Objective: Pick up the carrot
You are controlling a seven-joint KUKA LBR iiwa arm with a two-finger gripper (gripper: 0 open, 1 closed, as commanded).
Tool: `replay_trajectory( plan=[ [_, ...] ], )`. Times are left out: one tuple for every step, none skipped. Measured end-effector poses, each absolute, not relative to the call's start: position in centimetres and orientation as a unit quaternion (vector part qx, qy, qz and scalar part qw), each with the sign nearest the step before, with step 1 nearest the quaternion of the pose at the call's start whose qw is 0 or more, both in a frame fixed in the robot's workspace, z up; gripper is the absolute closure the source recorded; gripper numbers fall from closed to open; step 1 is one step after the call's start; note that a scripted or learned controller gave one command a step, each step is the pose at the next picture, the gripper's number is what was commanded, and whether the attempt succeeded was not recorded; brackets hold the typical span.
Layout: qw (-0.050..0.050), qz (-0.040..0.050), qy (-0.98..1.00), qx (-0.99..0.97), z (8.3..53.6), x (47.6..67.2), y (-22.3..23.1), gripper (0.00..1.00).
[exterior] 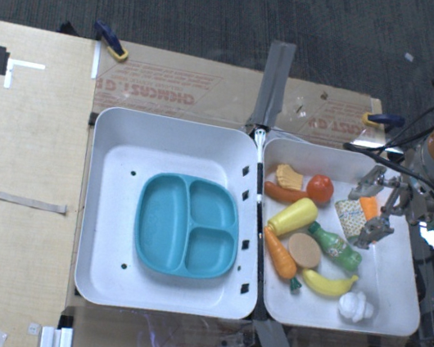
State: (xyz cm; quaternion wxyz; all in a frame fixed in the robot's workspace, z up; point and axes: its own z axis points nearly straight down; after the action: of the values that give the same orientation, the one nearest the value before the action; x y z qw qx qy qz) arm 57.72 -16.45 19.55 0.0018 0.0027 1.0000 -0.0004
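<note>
The carrot (280, 254) is orange with a small green stub at its lower end. It lies slanted in the right bin (392, 312), near that bin's left wall, between a yellow vegetable (293, 215) and a banana (328, 284). My gripper (370, 209) hangs over the upper right part of the same bin, well to the right of the carrot. Its two fingers stand apart, open, straddling a speckled block with an orange face (357, 216). Nothing is lifted.
Around the carrot lie a tan round disc (303, 250), a green bottle (335, 243), a red sausage (284, 194), a tomato (320, 187), a bread piece (289, 175) and a white garlic bulb (354, 305). The left bin (106, 190) holds a teal divided plate (188, 226).
</note>
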Motion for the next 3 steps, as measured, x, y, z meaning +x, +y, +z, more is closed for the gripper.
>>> replay_trajectory(
  plan=[
    [0.002, -0.0008, 1.0, 0.011, 9.3, 61.5, -19.8, 0.0],
    [0.004, -0.0003, 1.0, 0.008, 10.4, 61.7, -19.5, 1.0],
    [0.005, -0.0009, 1.0, 0.008, 10.4, 61.8, -19.6, 0.0]
  ],
)
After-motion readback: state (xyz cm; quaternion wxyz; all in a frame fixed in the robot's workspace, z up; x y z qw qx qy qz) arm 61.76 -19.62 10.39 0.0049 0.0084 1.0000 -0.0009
